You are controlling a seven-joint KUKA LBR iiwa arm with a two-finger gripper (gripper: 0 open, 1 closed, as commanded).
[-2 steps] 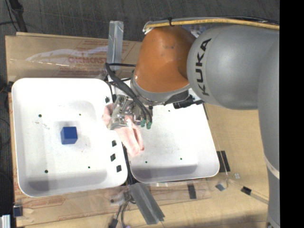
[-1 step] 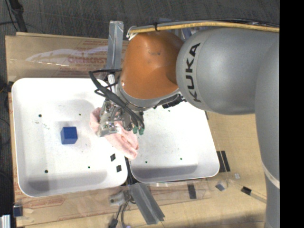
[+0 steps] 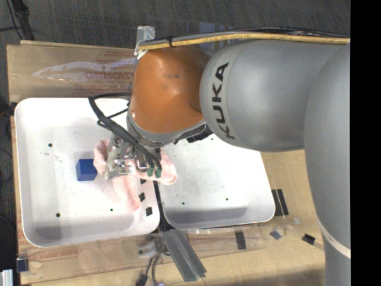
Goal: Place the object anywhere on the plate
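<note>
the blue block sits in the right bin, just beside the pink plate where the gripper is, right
Not quite. The camera view shows the blue block in the left bin, not the right bin. The rest holds: it sits just beside the pink plate, and the gripper is over that plate.

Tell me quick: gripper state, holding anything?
Gripper: open or closed cannot be told; it sits over the pink plate in the left bin, beside the blue block.
</note>
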